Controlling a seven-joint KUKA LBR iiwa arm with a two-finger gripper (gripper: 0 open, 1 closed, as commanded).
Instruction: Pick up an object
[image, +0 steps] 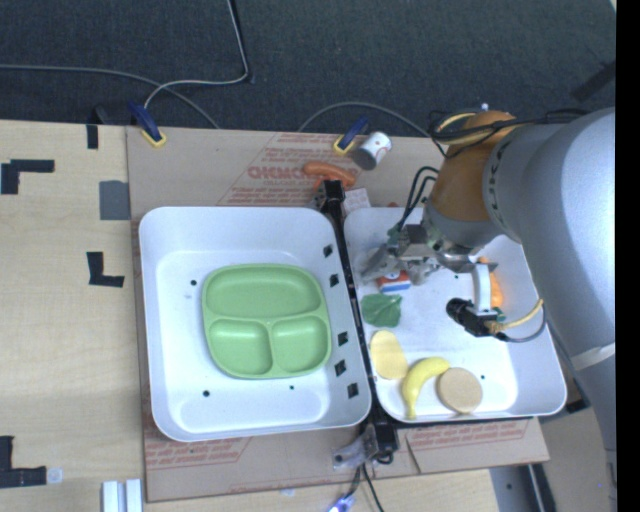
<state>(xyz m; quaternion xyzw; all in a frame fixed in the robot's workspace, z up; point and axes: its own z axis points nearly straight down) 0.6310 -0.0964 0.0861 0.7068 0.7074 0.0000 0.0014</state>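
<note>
The gripper (392, 262) hangs low in the right bin (520, 290), near its upper-left corner; whether its fingers are wide or narrow, I cannot tell. Just below it, at six o'clock, lies a green piece (382, 309). Further down sit a yellow oval (388, 354), a banana (421, 381) and a tan disc (460, 390), crowding the lower edge. The left bin (170, 300) carries a green divided plate (267, 320). The cardboard's red print is unreadable.
</note>
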